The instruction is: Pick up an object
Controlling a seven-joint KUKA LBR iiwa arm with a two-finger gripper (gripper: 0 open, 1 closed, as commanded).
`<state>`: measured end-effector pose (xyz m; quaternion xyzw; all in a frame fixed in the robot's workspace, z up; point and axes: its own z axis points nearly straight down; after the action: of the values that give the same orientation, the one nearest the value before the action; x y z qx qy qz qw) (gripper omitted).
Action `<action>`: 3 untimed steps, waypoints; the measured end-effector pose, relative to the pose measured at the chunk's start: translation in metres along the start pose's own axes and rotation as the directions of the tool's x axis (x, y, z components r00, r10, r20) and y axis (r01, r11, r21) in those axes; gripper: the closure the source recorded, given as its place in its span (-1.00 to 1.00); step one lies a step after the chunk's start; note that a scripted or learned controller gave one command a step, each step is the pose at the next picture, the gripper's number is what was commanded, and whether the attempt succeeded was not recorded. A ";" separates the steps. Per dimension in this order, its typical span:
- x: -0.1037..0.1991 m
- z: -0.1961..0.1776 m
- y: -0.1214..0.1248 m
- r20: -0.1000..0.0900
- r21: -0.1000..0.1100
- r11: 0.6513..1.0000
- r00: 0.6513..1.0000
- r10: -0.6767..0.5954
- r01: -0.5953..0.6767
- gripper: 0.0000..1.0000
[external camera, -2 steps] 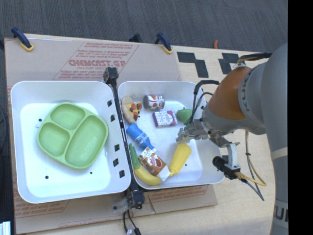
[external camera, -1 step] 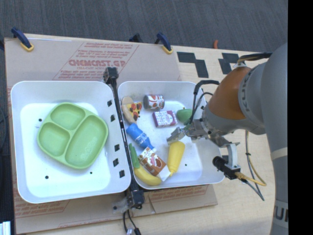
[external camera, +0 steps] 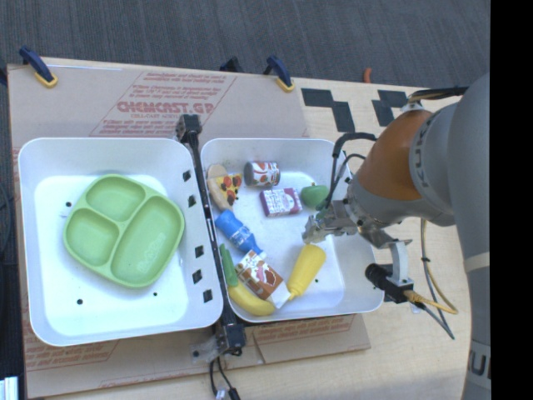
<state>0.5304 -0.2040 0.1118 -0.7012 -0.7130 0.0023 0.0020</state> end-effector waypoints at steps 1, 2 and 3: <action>0.000 0.000 0.000 0.000 0.000 1.000 1.000 -0.001 0.001 -1.00; 0.000 -0.010 0.000 0.001 0.000 1.000 1.000 -0.004 0.004 1.00; 0.000 -0.010 0.000 0.001 0.001 1.000 1.000 -0.005 0.005 -1.00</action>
<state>0.5307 -0.2037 0.1217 -0.6994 -0.7147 0.0029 0.0018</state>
